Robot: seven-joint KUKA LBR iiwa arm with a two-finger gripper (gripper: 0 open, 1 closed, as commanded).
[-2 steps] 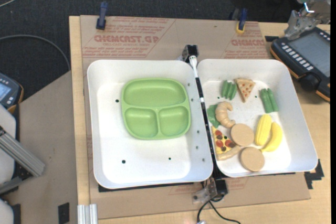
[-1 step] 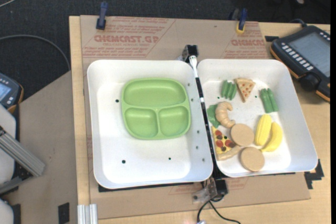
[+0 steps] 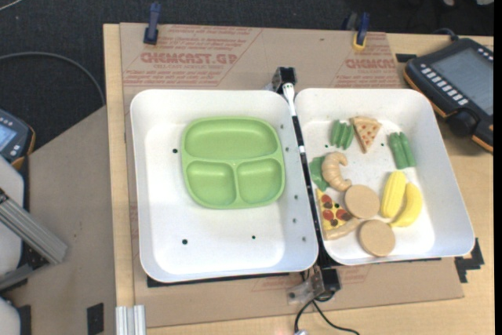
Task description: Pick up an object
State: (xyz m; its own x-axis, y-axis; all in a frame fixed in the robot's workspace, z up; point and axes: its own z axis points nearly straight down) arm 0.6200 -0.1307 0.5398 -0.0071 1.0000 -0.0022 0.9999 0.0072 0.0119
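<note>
Toy food is crowded in the right bin [image 3: 439,139]: two bananas [image 3: 400,198] touching, two round biscuits [image 3: 361,201] just beside them, a croissant [image 3: 337,169] above those, a pizza slice [image 3: 365,131] between two bunches of green beans [image 3: 341,133]. Whether the gripper is wide or narrow, I cannot tell. The left bin [image 3: 153,192] holds a green divided plate [image 3: 233,161]. Both bins sit touching on the surface [image 3: 125,74], with a control pendant [image 3: 459,78] at its right edge.

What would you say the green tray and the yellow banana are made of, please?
The green tray looks like moulded plastic with a matte finish: uniform colour, rounded compartments. The banana seems to be toy plastic, smooth and slightly shiny, though rubber or painted wood can't be ruled out.
</note>
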